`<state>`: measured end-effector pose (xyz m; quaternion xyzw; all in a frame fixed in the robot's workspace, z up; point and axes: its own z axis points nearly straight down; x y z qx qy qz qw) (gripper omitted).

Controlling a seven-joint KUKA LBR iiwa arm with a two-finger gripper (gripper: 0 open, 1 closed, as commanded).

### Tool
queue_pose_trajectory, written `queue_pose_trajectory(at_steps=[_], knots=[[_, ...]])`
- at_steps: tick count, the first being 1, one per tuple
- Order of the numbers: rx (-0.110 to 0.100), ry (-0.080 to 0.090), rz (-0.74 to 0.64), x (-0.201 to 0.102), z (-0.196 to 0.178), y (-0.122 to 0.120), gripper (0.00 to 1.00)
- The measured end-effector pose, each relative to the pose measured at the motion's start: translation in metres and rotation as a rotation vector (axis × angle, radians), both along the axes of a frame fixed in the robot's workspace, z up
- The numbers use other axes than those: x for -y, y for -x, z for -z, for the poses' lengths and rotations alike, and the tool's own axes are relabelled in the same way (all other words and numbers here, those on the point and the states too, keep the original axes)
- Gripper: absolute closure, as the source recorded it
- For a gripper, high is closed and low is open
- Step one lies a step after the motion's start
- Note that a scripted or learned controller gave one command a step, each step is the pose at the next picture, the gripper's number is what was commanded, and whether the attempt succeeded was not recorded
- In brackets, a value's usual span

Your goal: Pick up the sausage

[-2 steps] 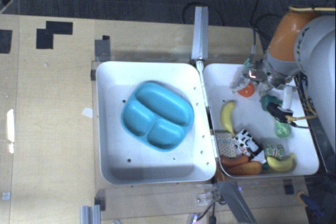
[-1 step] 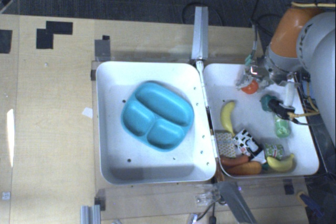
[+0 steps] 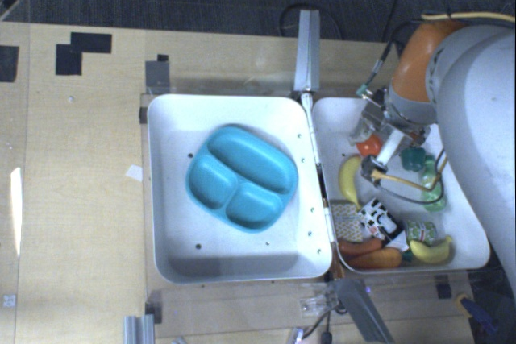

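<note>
The sausage, a reddish-brown elongated piece, lies at the near end of the right bin, just above an orange elongated piece. My gripper hangs over the far half of that bin, well behind the sausage and apart from it. A small red-orange thing sits right at the gripper's tip; whether it is gripped cannot be made out.
A yellow banana lies along the right bin's left wall. A black-and-white item, a yellow-green fruit and teal items crowd the same bin. The left bin holds a blue divided plate.
</note>
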<state>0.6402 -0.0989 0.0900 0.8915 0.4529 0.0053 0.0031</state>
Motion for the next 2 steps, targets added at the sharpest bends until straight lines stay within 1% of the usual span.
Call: queue_pose_trajectory(at_steps=[1, 2], knots=[[-0.007, 0.0, -0.106, -0.1006, -0.139, -0.0295, 1.0], [-0.006, 0.0, -0.106, -0.1004, -0.1389, -0.0295, 0.0]])
